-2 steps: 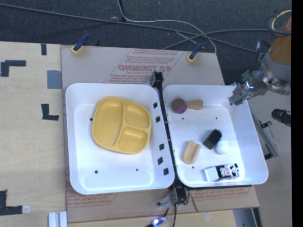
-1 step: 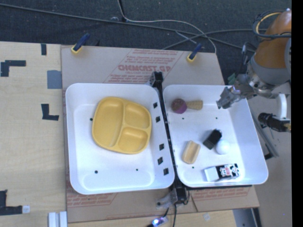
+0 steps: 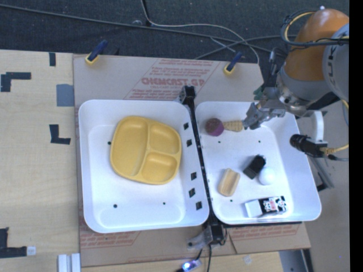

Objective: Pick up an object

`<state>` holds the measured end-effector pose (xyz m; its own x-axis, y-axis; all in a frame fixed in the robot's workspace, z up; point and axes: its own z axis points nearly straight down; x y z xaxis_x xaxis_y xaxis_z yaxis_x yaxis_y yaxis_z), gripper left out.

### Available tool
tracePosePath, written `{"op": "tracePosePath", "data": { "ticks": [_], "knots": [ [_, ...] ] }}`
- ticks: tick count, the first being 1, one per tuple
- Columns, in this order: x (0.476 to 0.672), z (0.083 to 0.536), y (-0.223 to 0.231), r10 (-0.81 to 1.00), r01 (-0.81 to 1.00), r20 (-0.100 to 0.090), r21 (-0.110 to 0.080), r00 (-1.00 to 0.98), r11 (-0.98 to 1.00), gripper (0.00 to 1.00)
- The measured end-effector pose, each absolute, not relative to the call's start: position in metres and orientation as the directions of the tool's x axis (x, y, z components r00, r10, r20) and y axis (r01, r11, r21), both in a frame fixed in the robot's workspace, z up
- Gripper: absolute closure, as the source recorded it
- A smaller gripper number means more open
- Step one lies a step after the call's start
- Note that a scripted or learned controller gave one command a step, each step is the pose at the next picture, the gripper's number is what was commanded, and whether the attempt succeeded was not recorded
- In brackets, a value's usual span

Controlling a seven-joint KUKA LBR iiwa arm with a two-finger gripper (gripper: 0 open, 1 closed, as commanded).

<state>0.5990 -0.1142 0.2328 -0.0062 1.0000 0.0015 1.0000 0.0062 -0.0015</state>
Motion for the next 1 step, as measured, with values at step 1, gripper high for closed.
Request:
{"op": "tracePosePath", "data": {
  "ticks": [1],
  "knots": [
    [0.5806,0.2370,-0.0585,1.000,1.000,0.001,-0.003,-0.006,0.006,1.00]
  ]
}}
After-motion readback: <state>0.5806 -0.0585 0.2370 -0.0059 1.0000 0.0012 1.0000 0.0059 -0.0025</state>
